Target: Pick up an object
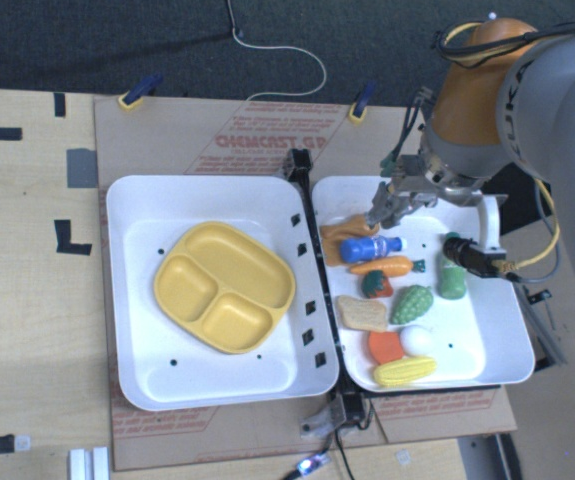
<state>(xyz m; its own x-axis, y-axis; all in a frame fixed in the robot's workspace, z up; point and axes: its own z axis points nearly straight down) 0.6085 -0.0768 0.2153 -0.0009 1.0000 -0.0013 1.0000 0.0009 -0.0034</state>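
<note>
Since the toys crowd together in the right bin (pixel 497 363), the gripper (pixel 382 214) hangs at its upper left, just above the blue bottle (pixel 371 248) and carrot (pixel 382 266); whether it is clenched, I cannot tell.

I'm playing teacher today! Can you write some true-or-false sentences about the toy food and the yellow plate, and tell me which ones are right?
1. The yellow plate lies in the left bin. True.
2. The toy corn is inside the left bin. False: it lies in the right bin.
3. The blue bottle lies just above the carrot. True.
4. The gripper hangs over the yellow plate. False: it is over the right bin, near the blue bottle.
</note>
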